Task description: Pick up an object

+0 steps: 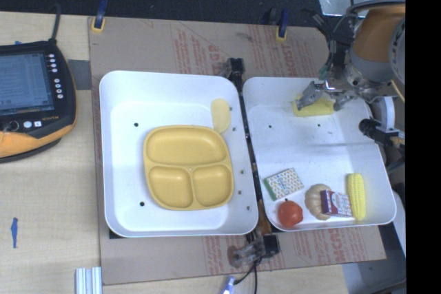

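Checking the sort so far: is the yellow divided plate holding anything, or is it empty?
Empty. The yellow divided plate lies flat in the left bin, and all three of its compartments show bare yellow, with nothing resting in them.

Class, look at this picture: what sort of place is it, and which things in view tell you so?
Probably a robotics lab bench, not a kitchen. A robot arm reaches over two white bins, the food in them looks like toys, such as the corn cob and tomato, and a control pendant lies on the bench.

Grey arm (pixel 375 45), orange band, black cables
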Available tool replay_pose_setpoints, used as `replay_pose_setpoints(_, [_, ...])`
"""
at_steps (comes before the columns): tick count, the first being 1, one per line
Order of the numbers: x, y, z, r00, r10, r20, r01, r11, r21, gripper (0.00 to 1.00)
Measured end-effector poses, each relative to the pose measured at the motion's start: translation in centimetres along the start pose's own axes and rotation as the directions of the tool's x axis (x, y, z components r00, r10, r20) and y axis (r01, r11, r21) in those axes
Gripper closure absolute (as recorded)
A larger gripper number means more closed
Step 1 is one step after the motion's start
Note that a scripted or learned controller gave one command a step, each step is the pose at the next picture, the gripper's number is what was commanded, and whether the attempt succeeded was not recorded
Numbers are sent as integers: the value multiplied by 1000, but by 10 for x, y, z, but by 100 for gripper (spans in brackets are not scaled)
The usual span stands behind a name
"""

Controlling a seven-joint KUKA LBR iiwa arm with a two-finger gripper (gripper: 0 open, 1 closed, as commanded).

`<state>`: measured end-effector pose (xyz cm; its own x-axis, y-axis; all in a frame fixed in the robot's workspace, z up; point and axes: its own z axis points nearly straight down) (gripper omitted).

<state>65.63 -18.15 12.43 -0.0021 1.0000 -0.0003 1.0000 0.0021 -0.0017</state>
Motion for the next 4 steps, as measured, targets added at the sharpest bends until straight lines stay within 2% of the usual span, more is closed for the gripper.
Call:
replay_pose_setpoints(1, [2, 1, -12, 1000, -5, -7, 5, 1000, 6, 100])
replay_pose_setpoints(2, [94, 1, -100, 1000, -4, -2, 4, 1000, -1, 100])
replay_pose_setpoints(3, [-15, -5, -8, 1000, 1, 1, -1, 1000, 5, 100])
replay_pose_setpoints(4, [24, -21, -91, 1000, -2, -1, 2, 1000, -1, 100])
